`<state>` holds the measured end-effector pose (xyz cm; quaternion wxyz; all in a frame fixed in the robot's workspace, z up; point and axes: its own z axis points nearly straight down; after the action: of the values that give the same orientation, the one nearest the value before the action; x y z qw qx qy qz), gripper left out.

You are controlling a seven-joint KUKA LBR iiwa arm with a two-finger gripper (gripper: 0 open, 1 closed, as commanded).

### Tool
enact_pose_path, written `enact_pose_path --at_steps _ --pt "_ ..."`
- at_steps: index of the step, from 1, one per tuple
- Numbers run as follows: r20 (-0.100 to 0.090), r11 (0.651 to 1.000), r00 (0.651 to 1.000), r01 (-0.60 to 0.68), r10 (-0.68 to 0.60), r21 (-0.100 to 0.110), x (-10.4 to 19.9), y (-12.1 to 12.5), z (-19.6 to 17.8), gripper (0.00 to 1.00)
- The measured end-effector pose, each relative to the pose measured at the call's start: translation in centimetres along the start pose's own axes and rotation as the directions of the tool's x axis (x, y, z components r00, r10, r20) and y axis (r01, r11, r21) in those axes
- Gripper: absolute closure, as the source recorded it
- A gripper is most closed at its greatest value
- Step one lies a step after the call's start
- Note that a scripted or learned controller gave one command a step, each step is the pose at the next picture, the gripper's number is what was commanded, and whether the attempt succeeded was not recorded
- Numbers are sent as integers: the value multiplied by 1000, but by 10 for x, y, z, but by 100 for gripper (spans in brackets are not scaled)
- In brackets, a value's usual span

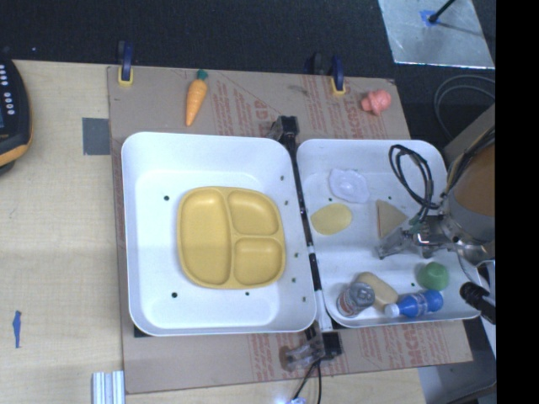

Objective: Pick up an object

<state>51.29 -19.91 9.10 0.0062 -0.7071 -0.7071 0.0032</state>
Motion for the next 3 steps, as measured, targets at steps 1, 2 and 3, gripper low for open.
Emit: enact_pose_path --at_steps 1,2,3 --pt "9 1000 1000 6 -6 -23 -13 68 -73 0" --pt "1 1000 1000 8 -8 -5 24 64 0 0" --pt "5 1000 1000 8 -8 -10 21 65 -15 100"
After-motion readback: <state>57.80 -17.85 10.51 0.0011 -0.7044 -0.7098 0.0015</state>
